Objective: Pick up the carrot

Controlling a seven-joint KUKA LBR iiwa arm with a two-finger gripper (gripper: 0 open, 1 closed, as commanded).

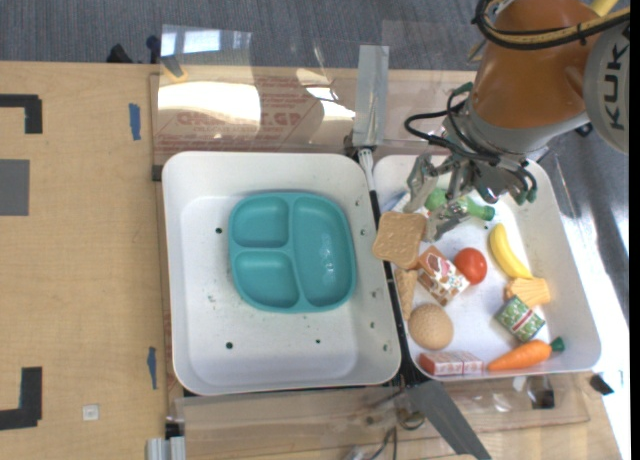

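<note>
At the right bin's (580,278) lower-right corner lies the carrot (522,355), well apart from the claw (452,198) hovering at upper right, its grip state impossible to tell.

Just below the jaws in the right bin (580,278) lie a cracker (399,238), a tomato (471,265) and a banana (509,252), with a small carton (442,277) beneath the cracker. Farther from the jaws sit a round bun (431,327) and a green-labelled can (520,319). Well off to the jaws' left, the left bin (190,278) holds a teal divided plate (293,251).
</note>
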